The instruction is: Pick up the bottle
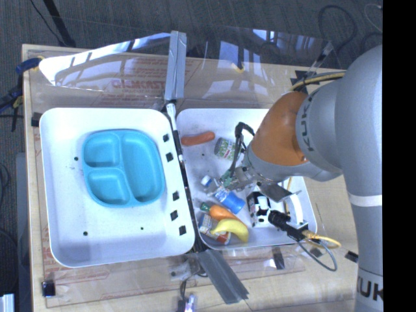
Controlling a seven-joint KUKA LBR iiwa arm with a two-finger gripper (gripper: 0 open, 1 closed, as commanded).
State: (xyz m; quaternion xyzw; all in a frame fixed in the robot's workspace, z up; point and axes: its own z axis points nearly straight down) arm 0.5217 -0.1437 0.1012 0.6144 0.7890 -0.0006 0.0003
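I've got the arm [305,135] reaching into the right bin [195,119], wrist low over the clutter. The gripper [242,174] sits just above and right of the bottle [229,199], which lies on its side near the middle of that bin, blue label up, cap end toward the divider. I cannot tell how far the fingers are parted; the wrist body hides them and the spot is cluttered. Nothing shows clamped between them, so I'm not calling it a grasp.

Around the bottle: carrot [221,211] touching it below, banana [231,227] just under that, a small green can [225,148] above, a sausage [197,138] near the top-left corner, a black-and-white toy [260,207] to its right. The left bin [58,174] holds the blue divided plate [123,166].

My read: approach done or nearly so; grip and lift both left. Bottle isn't off the bin floor. Tight neighbours could get caught in the pinch.
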